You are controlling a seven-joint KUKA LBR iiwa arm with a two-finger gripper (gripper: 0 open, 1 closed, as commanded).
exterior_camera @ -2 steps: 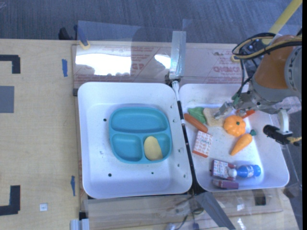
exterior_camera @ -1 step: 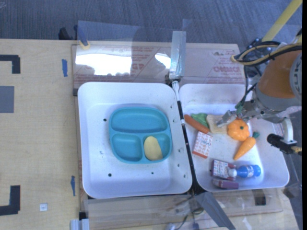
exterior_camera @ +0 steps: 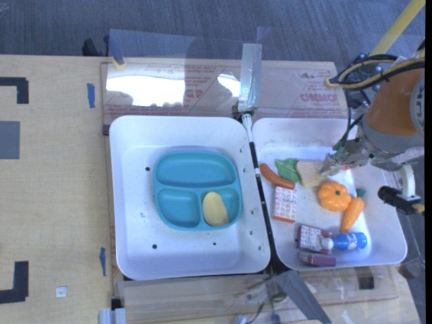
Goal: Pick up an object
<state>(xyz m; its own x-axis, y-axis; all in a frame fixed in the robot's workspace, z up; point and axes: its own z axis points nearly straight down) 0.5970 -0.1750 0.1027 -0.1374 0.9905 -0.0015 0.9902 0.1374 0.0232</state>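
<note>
Two shallow white bins sit side by side on the worktop (exterior_camera: 54, 214). The left bin (exterior_camera: 128, 248) carries a blue divided tray (exterior_camera: 196, 171) at its middle, and a yellow potato-shaped piece (exterior_camera: 215, 208) lies in the tray's lower right compartment.

The right bin (exterior_camera: 388, 248) holds a scatter of toy groceries. An orange-red sausage (exterior_camera: 277, 175) lies slantwise near the bin's left wall, with a green leafy piece (exterior_camera: 288, 168) just beside it and a tan slice (exterior_camera: 310, 173) touching the green piece on its right. Below the sausage lies a white and red packet (exterior_camera: 285, 204). Toward the middle sits an orange pumpkin (exterior_camera: 335, 196), and a carrot (exterior_camera: 352, 213) leans against its lower right side. Along the near edge of the bin rest a small red and white box (exterior_camera: 310, 235), a blue bottle with a white cap (exterior_camera: 345, 241) and a dark maroon bar (exterior_camera: 317, 260), close together.

The grey arm with its orange band (exterior_camera: 395, 110) reaches in over the right bin's far right corner. Its jaws (exterior_camera: 335, 162) hang low, just above the tan slice and the pumpkin's top. Whether they are open or closed cannot be told here, as the tips are blurred against the white floor.
</note>
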